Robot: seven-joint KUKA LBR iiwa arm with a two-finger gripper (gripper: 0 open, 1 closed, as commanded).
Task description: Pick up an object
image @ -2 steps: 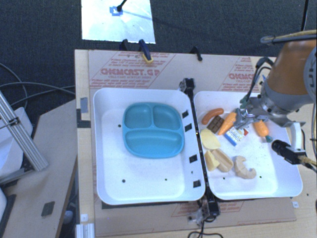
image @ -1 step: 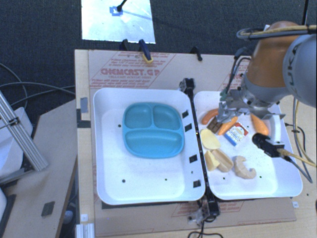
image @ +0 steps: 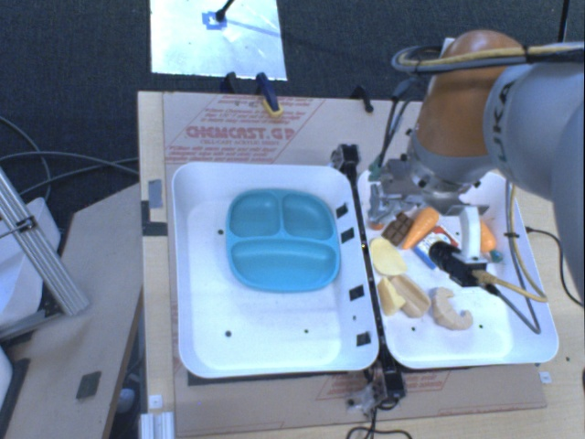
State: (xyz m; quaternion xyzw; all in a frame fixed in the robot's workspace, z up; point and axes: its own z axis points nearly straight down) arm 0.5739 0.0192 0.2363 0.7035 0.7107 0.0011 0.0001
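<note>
Carrot (image: 422,226) lies in the right bin (image: 526,337), just beneath the gripper (image: 399,197); whether the claw is released or clenched cannot be told. Packed beside the carrot are a brown block (image: 397,230) and yellow pieces (image: 388,259), so a descent could likely nudge neighbours or snag two.

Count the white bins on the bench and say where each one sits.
2. The left bin holds a blue plate; the right bin holds the small items, under the arm.
</note>
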